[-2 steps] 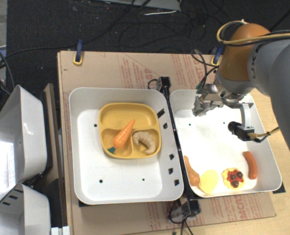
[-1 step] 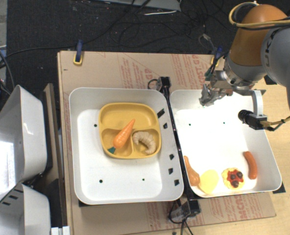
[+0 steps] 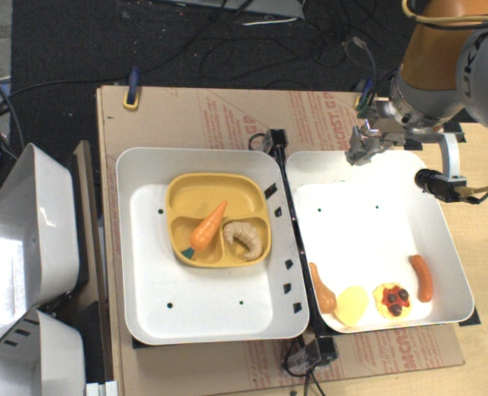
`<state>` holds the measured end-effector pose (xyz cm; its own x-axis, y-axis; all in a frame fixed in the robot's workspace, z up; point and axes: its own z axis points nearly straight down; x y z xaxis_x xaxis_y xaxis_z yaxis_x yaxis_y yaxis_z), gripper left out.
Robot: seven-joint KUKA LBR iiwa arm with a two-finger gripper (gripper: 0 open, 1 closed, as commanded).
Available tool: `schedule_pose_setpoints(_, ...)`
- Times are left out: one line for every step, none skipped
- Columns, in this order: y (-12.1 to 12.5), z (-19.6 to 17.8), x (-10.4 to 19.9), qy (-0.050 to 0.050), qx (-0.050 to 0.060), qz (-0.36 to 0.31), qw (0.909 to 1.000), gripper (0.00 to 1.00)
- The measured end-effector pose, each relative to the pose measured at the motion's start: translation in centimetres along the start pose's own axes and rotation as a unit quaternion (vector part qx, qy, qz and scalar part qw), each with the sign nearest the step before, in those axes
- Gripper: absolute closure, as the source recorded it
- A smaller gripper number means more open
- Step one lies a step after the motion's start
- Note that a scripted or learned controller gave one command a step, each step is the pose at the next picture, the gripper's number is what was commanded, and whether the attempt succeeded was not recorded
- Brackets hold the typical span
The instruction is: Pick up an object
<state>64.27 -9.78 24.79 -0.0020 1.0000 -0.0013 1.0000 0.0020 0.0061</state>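
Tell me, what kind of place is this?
Probably a robot lab, not a kitchen: a robot arm reaches over two white bins holding toy food, with cables trailing behind the bench.

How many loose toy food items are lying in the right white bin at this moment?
4, all along the near edge of the right white bin: an orange plastic spoon-shaped piece, a pale yellow round disc, a small yellow tart with dark berries, and an orange sausage.

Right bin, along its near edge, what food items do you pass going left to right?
Orange spoon-shaped piece → yellow disc → round pastry with dark berries → sausage.
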Motion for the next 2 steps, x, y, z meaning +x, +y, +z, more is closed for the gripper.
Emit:
schedule_pose_setpoints(0.1, -2.4, 0.0, 0.0, 0.001, 0.0, 1.0, 1.0)
schedule_pose_setpoints(-1.5, -1.3, 6.0, 0.001, 0.004, -0.003, 1.0, 1.0)
